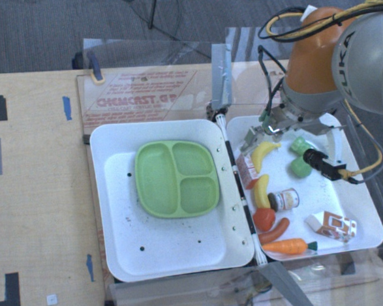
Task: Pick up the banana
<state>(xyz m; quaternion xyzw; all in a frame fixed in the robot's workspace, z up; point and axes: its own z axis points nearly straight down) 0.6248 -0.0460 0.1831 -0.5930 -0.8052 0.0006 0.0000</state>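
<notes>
The arm reaches in from the right and its gripper [263, 132] is down low over the back-left part of the right bin [367, 228], just above the upper banana [265, 151]. There are two yellow bananas by my reading: that one lying slanted near the gripper, and a second banana [262, 191] a bit nearer the front, standing more on end beside the small jar [287, 199].

Fingers — can't tell how wide they are or whether they've closed on anything; the wrist and cables sit on top of them from this angle. The upper banana looks to be resting on the bin floor, its tip right at the gripper, prob. touching or nearly so.

So progress, as I judge it: approach is done, arm is in position over the fruit. Grasp not confirmed, lift not done. What's left is closing on the banana and raising it clear of the bin.

Other stuff in the same bin — green pepper [302, 167], tomato [264, 218], sausage [275, 230], carrot [287, 246], a small carton [332, 225]. The left bin [120, 252] holds a green divided plate [177, 179], well apart from the action.
</notes>
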